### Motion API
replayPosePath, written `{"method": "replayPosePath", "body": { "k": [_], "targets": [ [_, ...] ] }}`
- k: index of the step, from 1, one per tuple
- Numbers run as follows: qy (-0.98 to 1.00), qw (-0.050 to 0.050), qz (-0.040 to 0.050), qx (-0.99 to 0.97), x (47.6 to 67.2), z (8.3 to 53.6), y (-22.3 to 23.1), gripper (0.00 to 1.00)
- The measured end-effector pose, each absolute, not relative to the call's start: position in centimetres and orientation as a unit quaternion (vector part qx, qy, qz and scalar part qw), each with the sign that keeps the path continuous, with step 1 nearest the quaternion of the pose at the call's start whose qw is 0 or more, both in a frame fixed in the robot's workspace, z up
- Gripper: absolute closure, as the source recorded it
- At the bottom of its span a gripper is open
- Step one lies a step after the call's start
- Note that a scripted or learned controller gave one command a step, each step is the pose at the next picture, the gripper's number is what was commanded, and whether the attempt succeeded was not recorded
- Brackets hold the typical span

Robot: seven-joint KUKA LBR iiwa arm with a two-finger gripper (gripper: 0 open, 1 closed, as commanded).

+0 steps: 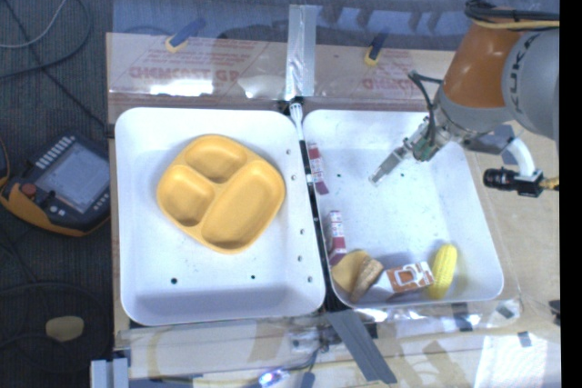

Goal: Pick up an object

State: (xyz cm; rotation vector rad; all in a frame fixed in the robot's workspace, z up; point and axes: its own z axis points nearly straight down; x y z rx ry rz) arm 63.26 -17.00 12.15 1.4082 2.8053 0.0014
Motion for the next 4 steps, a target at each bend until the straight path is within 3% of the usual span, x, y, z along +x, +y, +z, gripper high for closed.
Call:
{"method": "replayPosePath", "body": {
  "k": [1, 2, 3, 4],
  "targets": [
    [0.796, 0.0, -0.0003, 0.605, 66.9, 13.1, -12.1, 0.0],
    [0.797, 0.001, -0.001, 0.604, 66.9, 14.0, -12.0, 1.0],
    [0.797, 0.001, -0.0012, 0.604, 66.9, 14.0, -12.0, 0.0],
    [0.841, 0.005, 0.0027, 0.542, 60.4, 9.1, -14.4, 0.0]
  ]
}}
